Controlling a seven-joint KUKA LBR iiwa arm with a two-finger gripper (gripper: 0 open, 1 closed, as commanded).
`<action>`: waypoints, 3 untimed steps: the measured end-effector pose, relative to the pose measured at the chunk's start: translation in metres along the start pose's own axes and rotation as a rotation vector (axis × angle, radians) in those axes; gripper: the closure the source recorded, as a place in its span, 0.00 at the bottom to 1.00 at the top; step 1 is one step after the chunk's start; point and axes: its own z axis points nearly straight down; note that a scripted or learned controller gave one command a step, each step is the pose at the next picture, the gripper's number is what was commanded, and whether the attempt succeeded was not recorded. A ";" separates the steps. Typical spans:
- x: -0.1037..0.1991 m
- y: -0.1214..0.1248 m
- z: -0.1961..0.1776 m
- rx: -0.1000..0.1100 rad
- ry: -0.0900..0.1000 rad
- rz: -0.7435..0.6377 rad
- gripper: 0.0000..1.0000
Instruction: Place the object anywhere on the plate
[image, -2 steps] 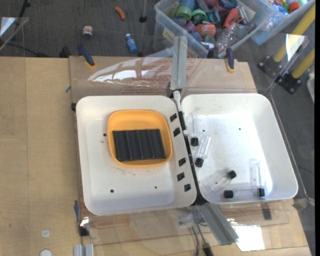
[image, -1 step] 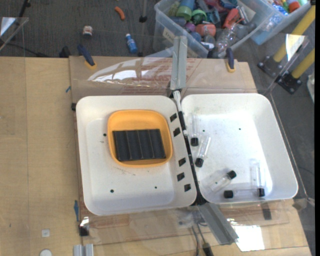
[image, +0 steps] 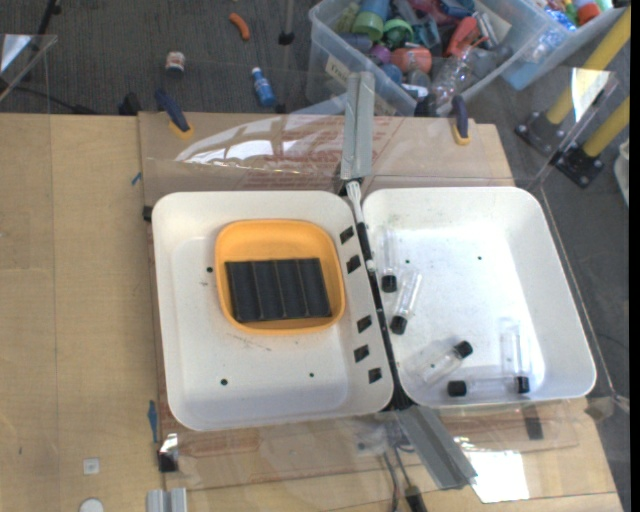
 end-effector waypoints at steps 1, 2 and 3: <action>-0.006 -0.004 0.000 -0.001 0.000 -0.409 1.00; 0.005 0.002 0.001 -0.002 -0.002 -0.659 1.00; 0.005 0.002 0.001 -0.002 -0.003 -0.845 1.00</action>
